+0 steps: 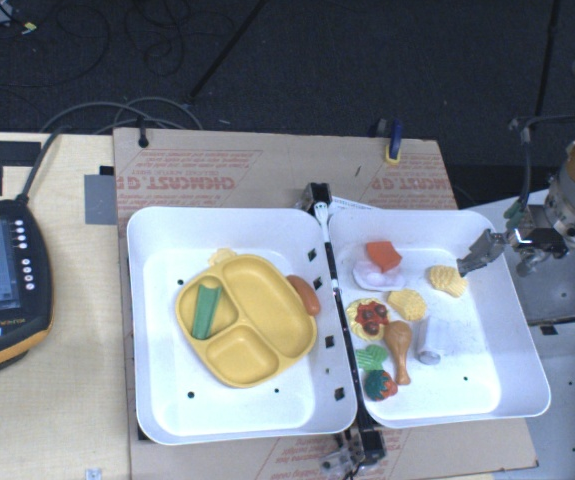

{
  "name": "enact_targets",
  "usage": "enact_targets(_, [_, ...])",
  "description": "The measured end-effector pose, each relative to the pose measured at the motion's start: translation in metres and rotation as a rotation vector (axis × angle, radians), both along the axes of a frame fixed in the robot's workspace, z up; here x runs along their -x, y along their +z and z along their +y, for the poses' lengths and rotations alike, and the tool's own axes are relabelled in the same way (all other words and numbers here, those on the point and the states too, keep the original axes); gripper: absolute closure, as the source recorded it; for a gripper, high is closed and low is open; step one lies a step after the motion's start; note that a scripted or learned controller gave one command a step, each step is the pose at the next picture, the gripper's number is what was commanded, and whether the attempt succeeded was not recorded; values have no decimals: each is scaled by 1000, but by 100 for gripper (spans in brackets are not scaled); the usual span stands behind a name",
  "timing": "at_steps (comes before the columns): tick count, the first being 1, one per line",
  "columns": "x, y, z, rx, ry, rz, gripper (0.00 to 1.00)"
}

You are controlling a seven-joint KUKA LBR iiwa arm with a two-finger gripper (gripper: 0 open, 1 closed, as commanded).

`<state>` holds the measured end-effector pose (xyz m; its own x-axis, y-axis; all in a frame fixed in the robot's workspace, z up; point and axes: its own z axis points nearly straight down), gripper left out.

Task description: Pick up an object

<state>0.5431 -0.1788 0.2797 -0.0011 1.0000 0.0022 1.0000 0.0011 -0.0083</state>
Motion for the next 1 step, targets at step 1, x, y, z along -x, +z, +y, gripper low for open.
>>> enact_targets(1, [7, -167, 62, 3, -1, -9, 0])
